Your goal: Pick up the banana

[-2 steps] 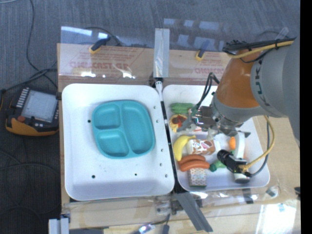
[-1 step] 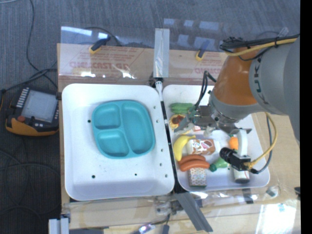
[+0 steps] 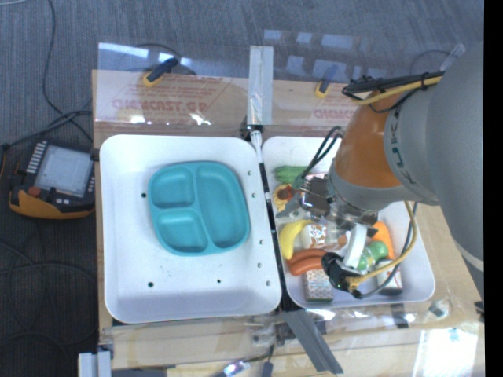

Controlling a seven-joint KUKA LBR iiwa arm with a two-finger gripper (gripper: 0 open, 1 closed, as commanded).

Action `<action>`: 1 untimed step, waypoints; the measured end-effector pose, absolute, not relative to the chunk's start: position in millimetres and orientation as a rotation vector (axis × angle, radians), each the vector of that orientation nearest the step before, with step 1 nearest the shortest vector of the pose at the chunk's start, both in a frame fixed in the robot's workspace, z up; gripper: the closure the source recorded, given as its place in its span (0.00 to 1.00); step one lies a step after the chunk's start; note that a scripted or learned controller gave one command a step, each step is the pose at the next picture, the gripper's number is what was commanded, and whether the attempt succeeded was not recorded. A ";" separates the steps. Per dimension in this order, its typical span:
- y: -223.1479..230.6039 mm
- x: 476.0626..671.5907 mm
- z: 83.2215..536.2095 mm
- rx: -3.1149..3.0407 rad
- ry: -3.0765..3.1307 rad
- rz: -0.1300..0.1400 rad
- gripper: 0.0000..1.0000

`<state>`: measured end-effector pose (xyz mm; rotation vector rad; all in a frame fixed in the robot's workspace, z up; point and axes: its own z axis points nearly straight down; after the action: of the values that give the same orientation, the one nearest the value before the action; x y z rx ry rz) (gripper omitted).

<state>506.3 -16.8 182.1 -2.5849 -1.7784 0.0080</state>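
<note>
The yellow banana lies in the left part of the right bin, close to the divider between the bins. A red-orange sausage lies just below it. My gripper hangs low over the pile of toy food, just above and to the right of the banana, under the orange wrist band. The arm's body covers much of the bin's middle.
The left bin bears a teal divided plate. Around the banana lie a green item, an orange carrot, a green piece and a small box. Cables loop near the bin's front right.
</note>
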 end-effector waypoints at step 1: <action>5.7 506.3 182.4 -2.764 -1.490 0.007 0.00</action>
<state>506.3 5.7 182.4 -2.7642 -1.4897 0.0070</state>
